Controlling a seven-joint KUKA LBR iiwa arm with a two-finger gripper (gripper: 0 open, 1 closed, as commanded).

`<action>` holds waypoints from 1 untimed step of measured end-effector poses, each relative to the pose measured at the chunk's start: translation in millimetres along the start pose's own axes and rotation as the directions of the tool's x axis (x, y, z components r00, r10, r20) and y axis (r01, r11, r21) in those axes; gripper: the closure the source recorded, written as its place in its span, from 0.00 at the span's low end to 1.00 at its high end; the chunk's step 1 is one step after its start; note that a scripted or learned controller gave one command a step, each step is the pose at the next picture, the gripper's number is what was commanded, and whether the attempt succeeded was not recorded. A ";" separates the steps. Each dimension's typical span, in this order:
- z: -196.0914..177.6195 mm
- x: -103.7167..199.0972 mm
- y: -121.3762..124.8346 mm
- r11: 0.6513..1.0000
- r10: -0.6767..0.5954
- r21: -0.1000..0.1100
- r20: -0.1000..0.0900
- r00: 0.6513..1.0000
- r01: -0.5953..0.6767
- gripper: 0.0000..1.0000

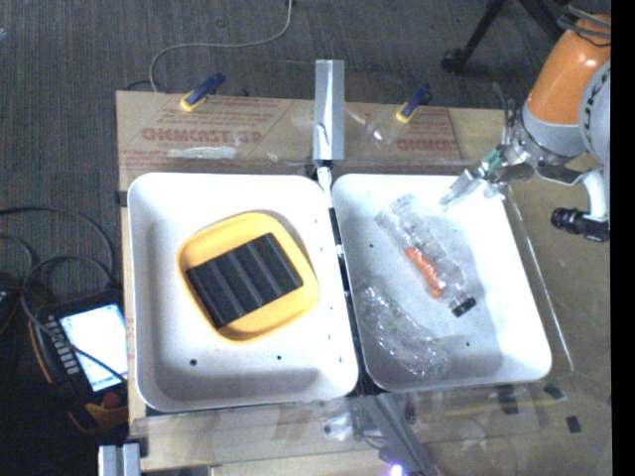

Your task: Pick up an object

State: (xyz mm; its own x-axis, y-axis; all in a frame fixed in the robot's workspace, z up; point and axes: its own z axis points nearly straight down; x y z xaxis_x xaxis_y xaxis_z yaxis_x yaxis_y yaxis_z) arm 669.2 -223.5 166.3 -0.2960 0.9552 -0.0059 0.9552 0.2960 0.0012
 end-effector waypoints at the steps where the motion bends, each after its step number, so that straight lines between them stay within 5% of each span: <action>1: 72.5 43.5 -43.8 0.977 -0.215 -0.003 -0.004 0.977 0.215 0.00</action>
State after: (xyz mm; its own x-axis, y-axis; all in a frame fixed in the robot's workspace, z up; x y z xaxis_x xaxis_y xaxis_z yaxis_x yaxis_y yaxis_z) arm 614.8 -195.3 93.5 -0.4944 0.8692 -0.0018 0.8692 0.4944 0.0029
